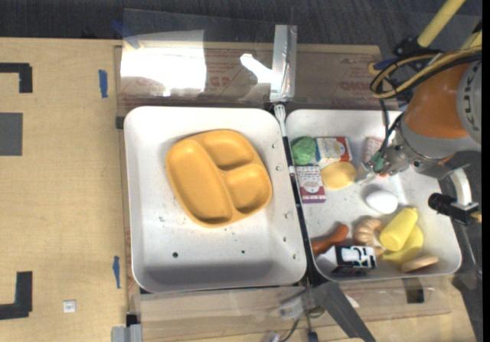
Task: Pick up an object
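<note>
Low over the right bin [452, 256], near its right wall, the gripper [380, 162] hangs at the end of the grey arm [448, 115] with its orange band; whether its tips are apart or closed cannot be told from this angle, and nothing is seen between them. Just left of the tips lies a pale yellow lemon-shaped piece [338, 174], and just below them a small white round object [381, 200]. Toward the bin's far left corner sit a green item [304, 151] and a small carton with a red and white label [333, 150], with a flat pink and white packet [310, 183] against the left wall beneath them. Along the near edge, from the left, lie a black and white box [354, 256], a reddish sausage shape [331, 238], a tan lump [367, 230], a bright yellow block [401, 230] and a beige disc [418, 263] at the near right corner. In the left bin [153, 241], a yellow divided tray [218, 176] rests near the middle, closer to the far edge. Both bins sit side by side on the wooden bench [53, 180].
</note>
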Tool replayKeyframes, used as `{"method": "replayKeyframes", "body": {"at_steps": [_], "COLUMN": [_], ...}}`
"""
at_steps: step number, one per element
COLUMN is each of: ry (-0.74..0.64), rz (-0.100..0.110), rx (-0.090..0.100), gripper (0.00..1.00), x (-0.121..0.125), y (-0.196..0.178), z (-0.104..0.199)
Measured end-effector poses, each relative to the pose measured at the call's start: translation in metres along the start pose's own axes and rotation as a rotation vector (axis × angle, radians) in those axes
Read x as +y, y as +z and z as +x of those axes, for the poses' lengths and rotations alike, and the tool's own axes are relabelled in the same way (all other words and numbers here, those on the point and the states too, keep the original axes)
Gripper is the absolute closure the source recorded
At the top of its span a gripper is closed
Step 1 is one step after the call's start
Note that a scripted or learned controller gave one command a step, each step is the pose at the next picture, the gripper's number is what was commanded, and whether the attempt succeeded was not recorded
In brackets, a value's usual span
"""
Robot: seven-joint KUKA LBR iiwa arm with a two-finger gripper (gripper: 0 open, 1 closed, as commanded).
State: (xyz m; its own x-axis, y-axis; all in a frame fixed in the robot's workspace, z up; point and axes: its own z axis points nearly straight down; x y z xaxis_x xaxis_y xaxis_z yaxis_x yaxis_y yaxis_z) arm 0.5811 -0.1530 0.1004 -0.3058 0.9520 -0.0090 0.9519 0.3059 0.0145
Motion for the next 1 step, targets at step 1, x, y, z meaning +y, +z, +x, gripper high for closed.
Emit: {"method": "replayKeyframes", "body": {"at_steps": [1], "ry": [0.001], "rz": [-0.004], "rx": [-0.002], "gripper": [1.0], "x": [0.0012], "y": [-0.0105], "z": [-0.0004]}}
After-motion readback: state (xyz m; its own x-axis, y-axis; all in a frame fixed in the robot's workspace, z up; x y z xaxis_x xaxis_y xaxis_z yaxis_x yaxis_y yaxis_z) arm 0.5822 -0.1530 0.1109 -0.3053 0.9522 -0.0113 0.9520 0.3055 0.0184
